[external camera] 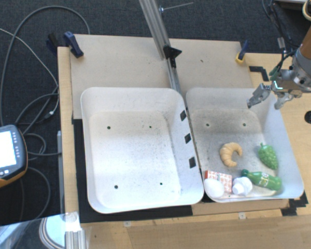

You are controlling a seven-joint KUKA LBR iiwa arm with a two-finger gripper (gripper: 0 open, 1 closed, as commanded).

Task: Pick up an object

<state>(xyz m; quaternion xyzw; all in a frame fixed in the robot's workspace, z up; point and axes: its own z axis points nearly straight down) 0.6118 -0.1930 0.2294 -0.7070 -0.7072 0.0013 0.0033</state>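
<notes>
Above the right bin's point(280, 119) far corner the gripper point(267, 98) was held spread, nothing grasped (approach step, seemingly); descent toward the croissant point(231, 153) was needed.

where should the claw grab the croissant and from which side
Probably across the thick middle of the croissant, coming straight down from above. It lies flat, apart from the other items, and its curved ends taper, so the middle looks like the firmest hold.

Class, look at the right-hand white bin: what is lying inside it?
Inside the right bin lie a croissant, green grapes, a green bottle and a red-and-white packet. The bottle covers part of the bin's near rim.
</notes>
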